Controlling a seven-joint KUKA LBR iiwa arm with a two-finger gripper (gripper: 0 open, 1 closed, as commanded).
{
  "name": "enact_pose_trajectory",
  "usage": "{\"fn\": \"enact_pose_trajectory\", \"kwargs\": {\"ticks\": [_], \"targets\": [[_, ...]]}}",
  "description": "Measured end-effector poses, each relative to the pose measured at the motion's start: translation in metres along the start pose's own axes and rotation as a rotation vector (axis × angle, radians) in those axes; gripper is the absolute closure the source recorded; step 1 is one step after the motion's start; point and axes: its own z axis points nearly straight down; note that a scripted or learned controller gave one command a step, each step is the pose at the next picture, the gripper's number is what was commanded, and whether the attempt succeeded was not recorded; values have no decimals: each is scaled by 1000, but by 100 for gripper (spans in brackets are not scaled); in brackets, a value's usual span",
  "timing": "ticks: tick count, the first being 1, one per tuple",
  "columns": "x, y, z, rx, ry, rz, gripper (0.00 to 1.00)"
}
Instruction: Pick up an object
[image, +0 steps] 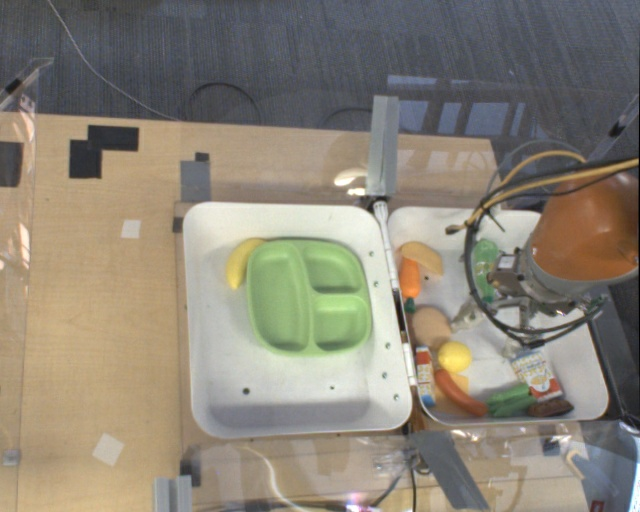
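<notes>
My tool (520, 300) hung over right white bin (600, 385), frame right, near small printed carton (533, 373); finger state: couldn't tell. Green divided plate (305, 296) lay in left white bin (215, 330).

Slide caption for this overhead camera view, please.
KUKA arm above the right bin of toy food; green divided tray and banana in the left bin.

Two white bins (200, 330): one green plate (305, 295), one banana (240, 262), and perhaps eight small food items (455, 357).
</notes>
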Motion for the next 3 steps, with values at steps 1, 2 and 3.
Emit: {"fn": "enact_pose_trajectory", "kwargs": {"ticks": [1,2,3], "targets": [[-10,-42,-16,-9,-2,-560,0],[-30,-61,3,-8,-3,-804,0],[-110,-70,2,-6,4,-780,0]]}}
